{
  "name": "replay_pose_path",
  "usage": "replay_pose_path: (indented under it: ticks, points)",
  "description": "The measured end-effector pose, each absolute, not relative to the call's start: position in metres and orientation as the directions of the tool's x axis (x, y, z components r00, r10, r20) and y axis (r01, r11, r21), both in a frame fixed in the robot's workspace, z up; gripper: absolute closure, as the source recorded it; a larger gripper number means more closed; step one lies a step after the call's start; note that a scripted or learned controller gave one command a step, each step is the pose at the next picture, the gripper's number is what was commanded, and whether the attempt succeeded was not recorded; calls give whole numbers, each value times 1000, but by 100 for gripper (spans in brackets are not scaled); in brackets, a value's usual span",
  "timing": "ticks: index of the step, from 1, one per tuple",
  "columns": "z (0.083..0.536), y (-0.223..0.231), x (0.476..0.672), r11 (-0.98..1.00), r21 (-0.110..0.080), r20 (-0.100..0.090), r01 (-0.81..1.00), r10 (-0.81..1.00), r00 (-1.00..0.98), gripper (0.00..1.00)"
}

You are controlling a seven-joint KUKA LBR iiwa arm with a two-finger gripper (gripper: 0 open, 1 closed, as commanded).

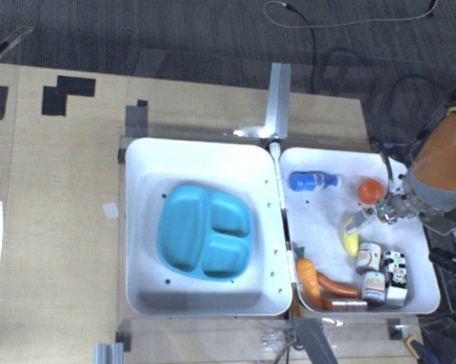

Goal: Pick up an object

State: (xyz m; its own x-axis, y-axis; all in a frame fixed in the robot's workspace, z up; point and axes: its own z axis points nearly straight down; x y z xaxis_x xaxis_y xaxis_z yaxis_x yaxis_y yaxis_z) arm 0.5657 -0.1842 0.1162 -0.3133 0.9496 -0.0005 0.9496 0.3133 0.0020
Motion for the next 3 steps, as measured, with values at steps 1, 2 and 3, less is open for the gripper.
replay_pose_path:
  ticks: [1,2,3]
  points:
    - [89,-137,544,493,11,-11,870,870,-493,0]
    - [99,-135,548,493,16,-11,870,870,-493,100]
    - [214,-40,573,454,4,-2,891,891,-454,100]
